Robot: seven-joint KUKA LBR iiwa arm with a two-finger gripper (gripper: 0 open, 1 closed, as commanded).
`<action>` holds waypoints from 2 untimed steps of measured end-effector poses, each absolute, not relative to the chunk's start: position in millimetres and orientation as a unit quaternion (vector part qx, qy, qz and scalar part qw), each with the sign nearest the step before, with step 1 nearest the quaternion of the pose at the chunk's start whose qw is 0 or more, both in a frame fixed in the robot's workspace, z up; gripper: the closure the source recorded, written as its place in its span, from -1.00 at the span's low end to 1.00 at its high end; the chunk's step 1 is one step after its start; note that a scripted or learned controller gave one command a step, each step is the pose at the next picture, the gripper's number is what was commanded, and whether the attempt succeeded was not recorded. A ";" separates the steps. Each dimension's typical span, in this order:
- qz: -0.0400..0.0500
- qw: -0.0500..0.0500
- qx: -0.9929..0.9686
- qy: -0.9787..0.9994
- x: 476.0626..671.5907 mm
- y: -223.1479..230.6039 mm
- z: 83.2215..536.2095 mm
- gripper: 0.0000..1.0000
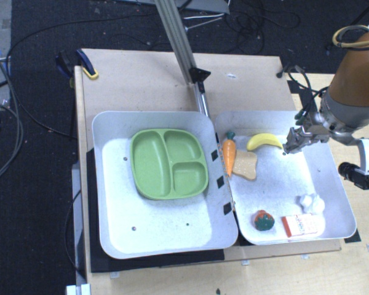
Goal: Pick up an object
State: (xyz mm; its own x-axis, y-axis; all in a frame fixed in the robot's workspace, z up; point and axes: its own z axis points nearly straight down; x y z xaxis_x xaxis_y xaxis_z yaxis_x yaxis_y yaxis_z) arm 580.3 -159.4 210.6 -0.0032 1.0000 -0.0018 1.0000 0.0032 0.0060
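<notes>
Camera view: we see the jaws [293,141] low over the right bin [332,183], just beside the banana [264,141], prob lining up a grab. Spread or pinched? Can't tell, too small. Carrot [229,155] and bread [245,165] sit near the divider.

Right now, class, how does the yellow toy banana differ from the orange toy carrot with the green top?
The yellow banana is curved, while the orange carrot is straight and tapered. The banana lies across the right bin, apart from the tan bread slice; the carrot lies along the bin's left edge, touching the bread. The banana is nearer the gripper. Both lie flat in the same bin.
</notes>
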 end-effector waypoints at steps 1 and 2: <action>0.002 0.003 0.706 0.709 580.6 -155.5 274.0 1.00; 0.000 -0.001 0.705 0.709 565.5 -116.0 263.8 1.00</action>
